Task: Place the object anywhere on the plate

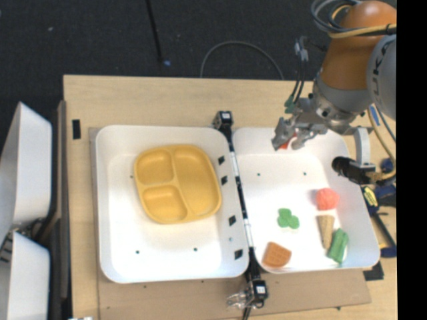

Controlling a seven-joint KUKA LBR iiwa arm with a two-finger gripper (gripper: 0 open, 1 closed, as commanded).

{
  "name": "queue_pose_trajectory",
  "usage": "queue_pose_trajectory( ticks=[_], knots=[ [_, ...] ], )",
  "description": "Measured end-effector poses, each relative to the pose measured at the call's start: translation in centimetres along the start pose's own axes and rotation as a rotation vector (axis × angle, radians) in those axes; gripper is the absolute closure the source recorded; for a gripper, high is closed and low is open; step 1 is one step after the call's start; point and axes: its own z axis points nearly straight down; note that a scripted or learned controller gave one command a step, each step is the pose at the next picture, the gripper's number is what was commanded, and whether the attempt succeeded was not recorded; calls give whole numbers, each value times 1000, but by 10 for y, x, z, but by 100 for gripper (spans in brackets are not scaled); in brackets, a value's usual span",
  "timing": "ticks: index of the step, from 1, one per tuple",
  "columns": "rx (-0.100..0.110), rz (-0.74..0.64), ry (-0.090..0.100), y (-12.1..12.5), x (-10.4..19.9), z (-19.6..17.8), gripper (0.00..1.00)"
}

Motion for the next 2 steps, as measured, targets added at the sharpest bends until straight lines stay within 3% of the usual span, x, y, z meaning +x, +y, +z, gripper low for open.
queue_pose_trajectory(
  ticks=[2],
  knots=[
    [4, 3, -2, 1, 95, 14, 100]
  ],
)
